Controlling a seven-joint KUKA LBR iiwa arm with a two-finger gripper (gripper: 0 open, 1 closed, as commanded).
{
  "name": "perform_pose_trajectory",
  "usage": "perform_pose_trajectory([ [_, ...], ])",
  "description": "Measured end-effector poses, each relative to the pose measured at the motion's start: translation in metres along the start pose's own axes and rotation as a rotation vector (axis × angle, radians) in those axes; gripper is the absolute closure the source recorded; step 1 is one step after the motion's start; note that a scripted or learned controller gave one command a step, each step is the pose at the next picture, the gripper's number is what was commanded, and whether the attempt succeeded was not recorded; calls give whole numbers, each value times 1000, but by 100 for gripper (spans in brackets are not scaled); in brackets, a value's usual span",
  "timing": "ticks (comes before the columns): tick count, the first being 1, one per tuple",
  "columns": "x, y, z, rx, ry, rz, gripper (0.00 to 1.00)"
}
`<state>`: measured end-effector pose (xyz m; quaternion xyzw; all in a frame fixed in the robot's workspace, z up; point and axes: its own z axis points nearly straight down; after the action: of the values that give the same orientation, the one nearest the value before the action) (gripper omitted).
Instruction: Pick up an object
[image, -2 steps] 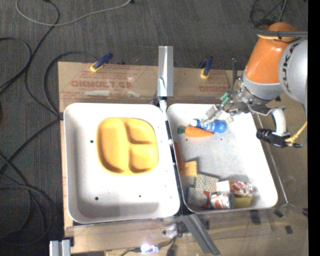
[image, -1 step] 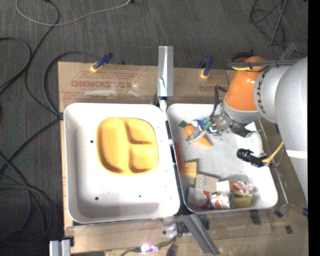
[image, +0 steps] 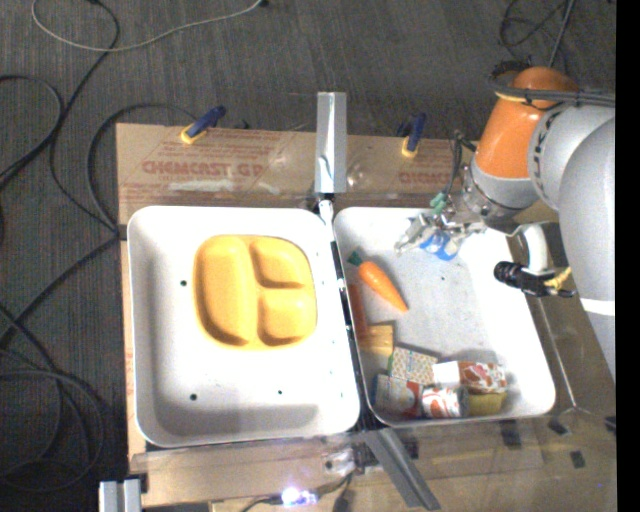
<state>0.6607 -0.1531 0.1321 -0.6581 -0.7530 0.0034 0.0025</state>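
My gripper (image: 428, 234) hovers over the far end of the right bin (image: 520, 330), reaching in from the right below the orange wrist band (image: 512, 135). A small blue thing (image: 443, 247) shows right at the gripper's tip; whether it is held I cannot tell. An orange carrot (image: 383, 284) with a green top lies on the bin floor, a little to the near left of the gripper. Several small printed packs (image: 440, 386) crowd the bin's near end, next to a tan block (image: 377, 337).
The left bin (image: 160, 330) holds a yellow divided tray (image: 257, 290). A metal rail (image: 331, 140) stands at the far side between the bins. Blue and yellow clamps (image: 202, 124) pin the cardboard behind. Cables lie on the floor at the left.
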Motion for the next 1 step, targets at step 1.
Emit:
perform_pose_trajectory([
  [1, -31, 12, 19, -38, -14, -58, 0],
])
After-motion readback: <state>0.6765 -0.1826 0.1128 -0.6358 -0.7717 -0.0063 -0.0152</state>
